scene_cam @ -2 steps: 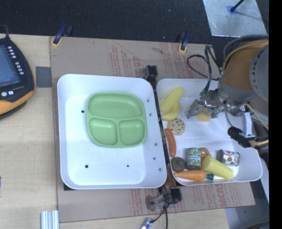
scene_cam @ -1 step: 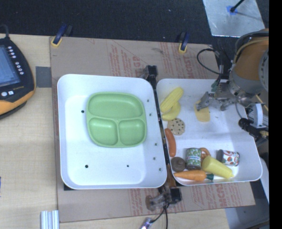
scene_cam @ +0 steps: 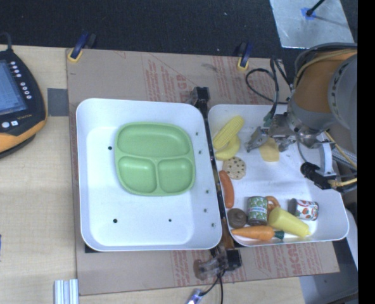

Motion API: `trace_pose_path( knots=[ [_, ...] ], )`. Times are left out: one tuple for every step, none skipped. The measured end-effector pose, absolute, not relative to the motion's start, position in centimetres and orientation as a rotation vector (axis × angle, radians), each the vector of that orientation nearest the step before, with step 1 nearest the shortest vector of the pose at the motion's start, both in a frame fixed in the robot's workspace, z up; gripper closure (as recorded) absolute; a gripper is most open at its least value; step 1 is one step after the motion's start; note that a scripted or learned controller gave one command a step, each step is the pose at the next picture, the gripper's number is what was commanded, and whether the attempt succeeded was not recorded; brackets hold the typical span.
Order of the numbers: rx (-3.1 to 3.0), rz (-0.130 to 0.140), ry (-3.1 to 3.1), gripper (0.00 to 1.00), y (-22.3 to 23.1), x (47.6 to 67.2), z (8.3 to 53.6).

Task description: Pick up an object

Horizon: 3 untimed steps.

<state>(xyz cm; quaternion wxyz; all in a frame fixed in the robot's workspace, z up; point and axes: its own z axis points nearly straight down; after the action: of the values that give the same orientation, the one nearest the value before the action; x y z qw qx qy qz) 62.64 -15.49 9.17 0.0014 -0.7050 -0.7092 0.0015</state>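
Note:
The right bin holds several toy foods. A corn cob and a yellow piece lie at its left wall, with a round cookie and a red sausage below them. Along the front sit a green can, a yellow fruit, a red-and-white can, a carrot and a brown lump. My gripper hangs low at the back of this bin, right above a pale yellow block. The gripper's body hides the block's top.
The left bin holds a green divided plate. A teach pendant lies at the bench's far left. Cables loop behind the right bin, and the arm's wrist looms over its right rear corner.

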Motion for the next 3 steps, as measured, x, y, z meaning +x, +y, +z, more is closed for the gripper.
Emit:
trace_pose_path(
  knots=[
    [-2.215,0.002,-2.225,0.0,-17.8,65.6,9.2],
    [-2.216,0.005,-2.224,0.0,-17.2,62.0,9.2],
    [-2.214,0.008,-2.225,1.0,-17.3,62.0,10.2]
  ],
)
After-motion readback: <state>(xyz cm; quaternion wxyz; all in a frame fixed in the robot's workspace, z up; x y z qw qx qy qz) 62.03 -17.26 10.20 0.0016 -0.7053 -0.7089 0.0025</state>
